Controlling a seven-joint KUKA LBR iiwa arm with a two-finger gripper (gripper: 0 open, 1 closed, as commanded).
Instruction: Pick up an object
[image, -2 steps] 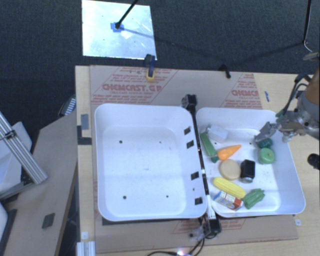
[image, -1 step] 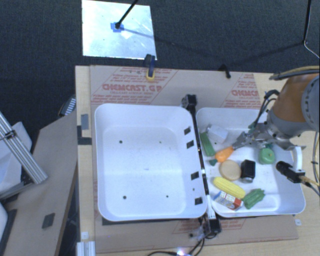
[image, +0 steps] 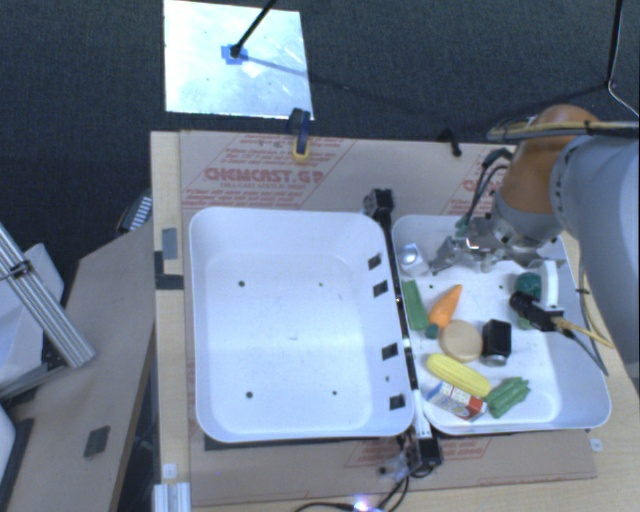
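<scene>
Wooden bench (image: 480, 485) bears white bins (image: 290, 320); dark carpet (image: 80, 90) behind; hand (image: 462, 250) state unclear.

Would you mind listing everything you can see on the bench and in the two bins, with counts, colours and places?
Left bin: one, white, left half of the bench.
Right bin: one, white, beside the left bin, holding the small items.
Carrot: one, orange, upper middle of the right bin.
Green stick: one, dark green, along the right bin's left wall.
Round disc: one, tan, centre of the right bin.
Corn cob: one, yellow, below the disc.
Black block: one, black, right of the disc.
Green leafy toy: one, green, near the front of the right bin.
Red and white packet: one, front left of the right bin.
Arm: one, grey with orange band, from the right.
Pincer: one, metallic, low over the right bin's back.
</scene>
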